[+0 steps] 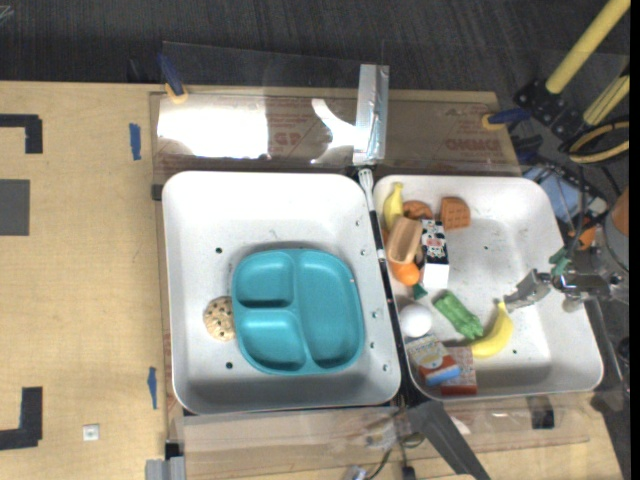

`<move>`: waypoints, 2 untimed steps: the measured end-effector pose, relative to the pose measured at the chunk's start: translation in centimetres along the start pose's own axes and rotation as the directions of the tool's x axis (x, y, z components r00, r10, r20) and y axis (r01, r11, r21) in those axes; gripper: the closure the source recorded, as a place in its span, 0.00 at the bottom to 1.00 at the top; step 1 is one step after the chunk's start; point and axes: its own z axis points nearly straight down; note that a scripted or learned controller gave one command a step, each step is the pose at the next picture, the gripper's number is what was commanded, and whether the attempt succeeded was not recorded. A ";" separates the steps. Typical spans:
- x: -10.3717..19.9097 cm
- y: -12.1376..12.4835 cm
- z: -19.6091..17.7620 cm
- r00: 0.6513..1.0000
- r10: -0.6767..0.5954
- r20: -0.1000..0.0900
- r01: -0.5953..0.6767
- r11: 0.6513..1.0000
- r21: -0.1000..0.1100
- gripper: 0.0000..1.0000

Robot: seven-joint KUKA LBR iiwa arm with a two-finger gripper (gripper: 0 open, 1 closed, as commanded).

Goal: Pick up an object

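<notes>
The right white bin (520, 208) holds a pile of toy food along its left side. A yellow banana (493, 334) lies near the front, next to a green piece (457, 314) and a white egg (415, 321). Further back are a tan bread piece (403, 238), a black-and-white carton (433, 244), an orange block (455, 212) and a small banana (392, 206). My gripper (527, 290) hangs low over the right part of this bin, just right of and above the front banana, with nothing seen in it.
The left bin (200, 218) carries a teal divided plate (298, 310) and a cookie (219, 318) beside it. A small red and blue box (443, 364) sits at the right bin's front. Yellow poles and cables stand at the far right.
</notes>
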 end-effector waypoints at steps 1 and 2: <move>4.8 0.4 11.1 0.975 -0.223 0.008 0.223 0.975 -0.018 0.00; 3.3 1.7 9.9 0.971 -0.240 0.004 0.240 0.971 -0.012 0.00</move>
